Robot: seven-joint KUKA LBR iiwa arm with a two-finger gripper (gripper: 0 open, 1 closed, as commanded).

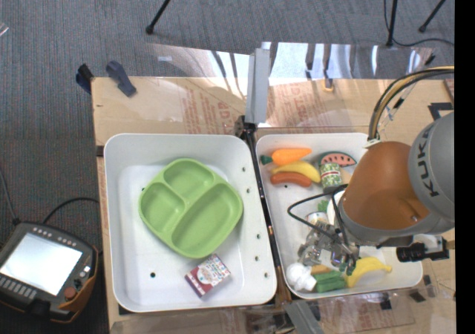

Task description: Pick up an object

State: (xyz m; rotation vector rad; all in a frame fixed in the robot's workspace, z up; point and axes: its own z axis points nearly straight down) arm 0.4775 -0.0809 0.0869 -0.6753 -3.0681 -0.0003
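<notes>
Low in the right bin hangs the gripper, down among the toy food at the near end; whether it grasps anything I cannot tell (wires and metal hide its tip). A banana lies just right of it, long axis running left to right, with a white piece and a green piece just nearside. Crowded floor there, little room. Across in the left bin sit a green divided plate and a small carton.
</notes>
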